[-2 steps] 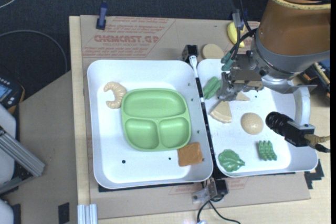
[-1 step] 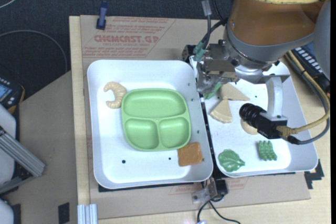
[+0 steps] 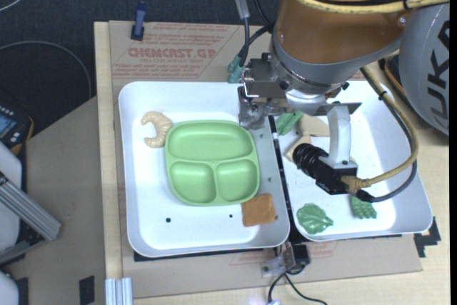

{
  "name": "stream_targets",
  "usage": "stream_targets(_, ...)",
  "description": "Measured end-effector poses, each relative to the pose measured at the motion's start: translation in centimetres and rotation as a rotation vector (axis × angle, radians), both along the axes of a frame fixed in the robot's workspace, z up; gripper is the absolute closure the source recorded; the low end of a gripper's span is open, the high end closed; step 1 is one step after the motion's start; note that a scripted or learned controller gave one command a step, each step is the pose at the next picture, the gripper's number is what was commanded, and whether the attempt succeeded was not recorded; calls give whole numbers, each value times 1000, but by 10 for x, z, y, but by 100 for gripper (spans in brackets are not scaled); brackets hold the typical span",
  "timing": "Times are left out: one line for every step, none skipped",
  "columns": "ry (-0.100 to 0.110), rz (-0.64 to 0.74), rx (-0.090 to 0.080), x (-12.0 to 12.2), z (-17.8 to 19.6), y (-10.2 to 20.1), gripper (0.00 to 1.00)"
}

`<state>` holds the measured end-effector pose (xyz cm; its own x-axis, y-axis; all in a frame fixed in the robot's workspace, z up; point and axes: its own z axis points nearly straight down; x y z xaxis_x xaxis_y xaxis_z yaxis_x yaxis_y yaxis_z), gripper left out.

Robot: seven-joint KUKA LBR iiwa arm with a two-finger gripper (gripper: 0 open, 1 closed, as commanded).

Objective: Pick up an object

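Observation:
My gripper [image 3: 255,113] hangs low over the divider between the two bins, at the top right corner of the green divided plate [image 3: 212,161] in the left bin [image 3: 136,175]. A beige croissant [image 3: 156,128] lies just left of the plate. A brown square cracker [image 3: 258,210] rests at the plate's lower right. In the right bin [image 3: 400,218], a green leafy piece [image 3: 313,218] and a small green piece [image 3: 363,207] lie near the front. A green item [image 3: 288,122] and a beige item [image 3: 313,127] sit partly hidden beneath the wrist.
The arm's big orange and grey body [image 3: 343,3] covers the back of the right bin. A black cylinder with a cable [image 3: 318,166] hangs off the wrist over the right bin. Brown cardboard [image 3: 171,46] lies behind the bins.

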<state>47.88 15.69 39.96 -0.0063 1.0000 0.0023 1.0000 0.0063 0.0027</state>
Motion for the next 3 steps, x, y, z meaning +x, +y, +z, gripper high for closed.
stream_targets(-4, -2, 1, 1, 47, 32, 100)
stream_targets(16, -2, -7, -2, -73, 69, 100)
stream_targets(1, -6, -1, 1, -55, 68, 100)
